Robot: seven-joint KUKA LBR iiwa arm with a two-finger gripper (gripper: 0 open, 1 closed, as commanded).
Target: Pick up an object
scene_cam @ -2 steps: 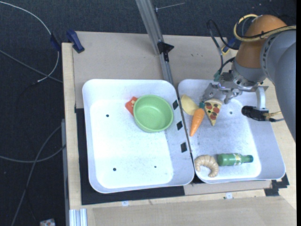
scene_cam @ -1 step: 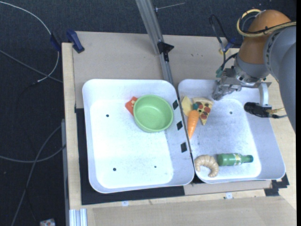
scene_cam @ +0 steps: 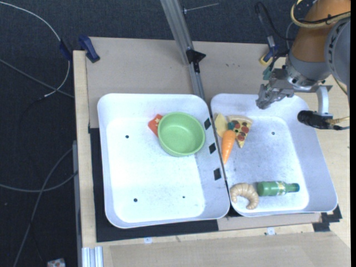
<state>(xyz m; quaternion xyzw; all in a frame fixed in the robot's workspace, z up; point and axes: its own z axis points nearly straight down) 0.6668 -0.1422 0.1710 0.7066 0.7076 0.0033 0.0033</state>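
Dark carpet surrounds my bench (scene_cam: 144, 60), a pale wooden top with blue clamps at its far corners and a metal post slanting across its far side. Two white bins sit on it side by side, their inner rims touching. The left bin (scene_cam: 139, 188) holds a green bowl (scene_cam: 180, 133) near its far right corner, with a small orange-red piece (scene_cam: 153, 124) tucked against the bowl's left side. The right bin (scene_cam: 278, 149) carries four things: a green bottle (scene_cam: 276, 189) lying on its side near the front edge, a croissant (scene_cam: 245, 195) just left of it and touching its base, a carrot (scene_cam: 227, 142) lying along the left wall, and a pizza slice (scene_cam: 240, 129) just beside the carrot's top. My arm comes in from the right, and my pincer (scene_cam: 271, 96) hangs over the far rim of the right bin, well apart from all four things. I cannot tell how wide it stands; nothing shows between its tips.
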